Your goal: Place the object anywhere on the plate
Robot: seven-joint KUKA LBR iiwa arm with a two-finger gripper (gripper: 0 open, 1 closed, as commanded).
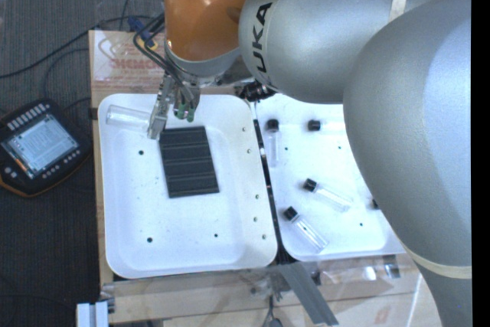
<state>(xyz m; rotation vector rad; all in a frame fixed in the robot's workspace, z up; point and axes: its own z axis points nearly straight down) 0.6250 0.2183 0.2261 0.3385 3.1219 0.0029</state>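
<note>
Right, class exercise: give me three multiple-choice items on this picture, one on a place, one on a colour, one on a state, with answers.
1. Where does the dark ribbed plate lie?
A. in the view's left bin
B. in the view's right bin
C. on the floor

2. What colour are the caps of the tubes in the right bin?
A. white
B. black
C. orange

3. How does the clear tube in the left bin lie?
A. flat on the plate
B. upright in a rack
C. on its side on the bin floor, off the plate

Answers: 1 A, the plate sits mid-floor in the left bin. 2 B, each cap shows as a black end. 3 C, it lies beyond the plate's upper left corner.
</note>
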